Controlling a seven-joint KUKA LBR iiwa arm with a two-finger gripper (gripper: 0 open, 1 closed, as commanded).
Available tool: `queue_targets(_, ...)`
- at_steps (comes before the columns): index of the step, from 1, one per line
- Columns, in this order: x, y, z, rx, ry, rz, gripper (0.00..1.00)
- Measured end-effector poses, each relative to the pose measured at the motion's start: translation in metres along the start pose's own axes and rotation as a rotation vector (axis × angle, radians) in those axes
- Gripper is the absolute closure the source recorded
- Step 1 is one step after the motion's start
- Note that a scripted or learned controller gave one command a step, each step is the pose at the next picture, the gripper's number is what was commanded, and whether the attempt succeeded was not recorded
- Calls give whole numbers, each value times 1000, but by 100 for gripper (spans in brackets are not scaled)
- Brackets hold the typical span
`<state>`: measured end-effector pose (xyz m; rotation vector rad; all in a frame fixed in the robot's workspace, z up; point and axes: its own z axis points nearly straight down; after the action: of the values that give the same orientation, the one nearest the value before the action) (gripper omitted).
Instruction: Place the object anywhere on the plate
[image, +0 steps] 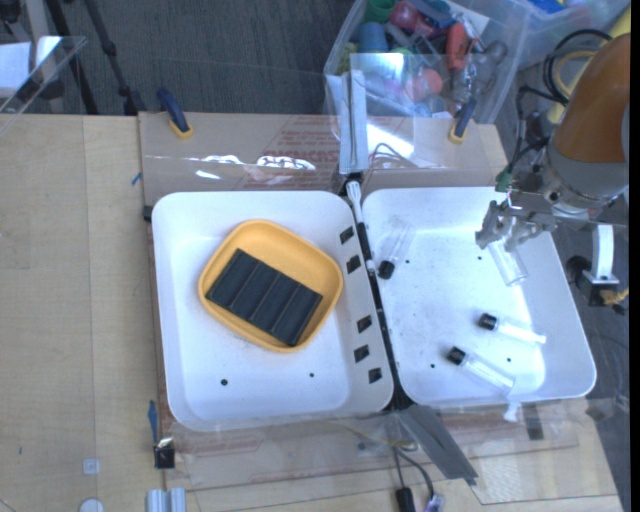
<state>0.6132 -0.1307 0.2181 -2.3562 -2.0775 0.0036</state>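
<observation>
Gripper (503, 232) over right bin (560, 385), fingers seemingly clamping clear tube (509, 266); yellow plate (222, 265) in left bin.

No readable text, labels or numbers; reddish print on clear sheet (290, 160) behind bins illegible.
</observation>
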Motion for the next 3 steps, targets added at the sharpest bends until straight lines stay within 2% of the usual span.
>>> queue_targets(1, 33, 2, 13, 1, 2, -283, 100)
queue_targets(2, 70, -12, 28, 0, 2, -524, 100)
queue_targets(3, 114, -11, 33, 0, 2, -764, 100)
